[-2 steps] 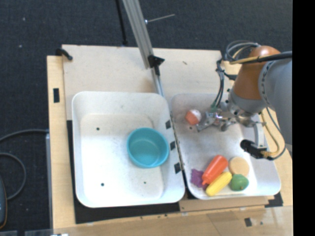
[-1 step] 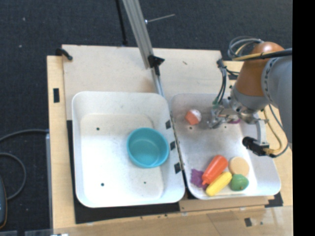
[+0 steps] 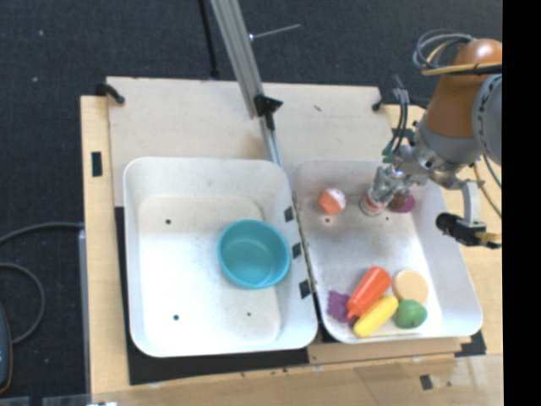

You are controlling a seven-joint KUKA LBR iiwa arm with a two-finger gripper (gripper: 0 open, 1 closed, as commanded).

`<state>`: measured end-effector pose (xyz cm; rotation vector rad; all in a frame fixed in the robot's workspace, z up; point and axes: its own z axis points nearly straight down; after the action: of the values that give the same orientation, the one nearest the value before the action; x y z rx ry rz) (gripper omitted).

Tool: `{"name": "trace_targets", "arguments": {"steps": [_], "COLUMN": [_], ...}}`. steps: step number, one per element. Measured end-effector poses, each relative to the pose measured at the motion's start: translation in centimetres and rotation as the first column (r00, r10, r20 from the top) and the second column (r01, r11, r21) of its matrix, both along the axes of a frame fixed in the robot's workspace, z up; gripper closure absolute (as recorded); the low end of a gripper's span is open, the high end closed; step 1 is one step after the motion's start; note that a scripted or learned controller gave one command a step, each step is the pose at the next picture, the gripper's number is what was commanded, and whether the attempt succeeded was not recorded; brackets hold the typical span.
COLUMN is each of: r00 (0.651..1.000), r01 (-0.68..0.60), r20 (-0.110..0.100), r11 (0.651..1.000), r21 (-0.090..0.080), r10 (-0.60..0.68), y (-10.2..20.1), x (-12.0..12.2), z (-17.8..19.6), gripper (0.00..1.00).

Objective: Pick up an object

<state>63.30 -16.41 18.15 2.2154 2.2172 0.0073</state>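
The gripper [image 3: 378,200] hangs low in the far part of the right white bin [image 3: 448,311], just beside a small purple toy [image 3: 404,201], likely its target. Whether it grips cannot be told.

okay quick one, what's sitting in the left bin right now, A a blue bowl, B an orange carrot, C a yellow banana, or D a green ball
A: the blue bowl lies alone in the left bin, while the carrot, banana and green ball are clustered at the near end of the right bin.
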Motion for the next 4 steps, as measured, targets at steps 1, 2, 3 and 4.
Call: {"name": "trace_targets", "arguments": {"steps": [1, 2, 3, 4], "r00": [1.0, 1.0, 1.0, 1.0], "r01": [-0.003, -0.004, -0.005, -0.005], "r20": [-0.001, -0.003, -0.007, -0.009], "r11": [1.0, 1.0, 1.0, 1.0], "r21": [0.0, 0.001, 0.002, 0.002], "r10": [0.003, 0.004, 0.005, 0.005], "y": [0.3, 0.2, 5.7, 11.0], "x": [1.1, 1.2, 0.1, -0.3], "z": [5.3, 8.4, 8.7, 7.3], "gripper": [1.0, 1.0, 1.0, 1.0]}}
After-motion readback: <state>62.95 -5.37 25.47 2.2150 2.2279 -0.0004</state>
